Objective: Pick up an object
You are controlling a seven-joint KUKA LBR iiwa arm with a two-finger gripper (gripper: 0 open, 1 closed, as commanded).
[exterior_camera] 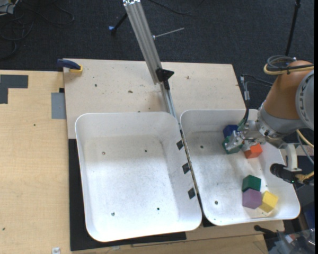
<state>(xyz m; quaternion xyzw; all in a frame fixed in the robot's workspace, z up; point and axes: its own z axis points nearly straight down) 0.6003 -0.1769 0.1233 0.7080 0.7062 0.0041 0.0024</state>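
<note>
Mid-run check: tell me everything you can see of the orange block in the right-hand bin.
The orange block is a small cube-like piece, plain matte orange-red, lying on the floor of the right bin in its upper right part. The gripper sits immediately to its left, with the arm's wrist above it, so its upper left edge is partly covered. Whether the gripper touches it cannot be told. A blue object lies beyond the gripper. It sits apart from the green block below it.

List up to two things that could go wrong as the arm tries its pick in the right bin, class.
1. The end effector sits low between the blue object and the orange block; it may nudge one instead of gripping.
2. The green, purple and yellow blocks crowd together, so picking one there could disturb its neighbours.
</note>
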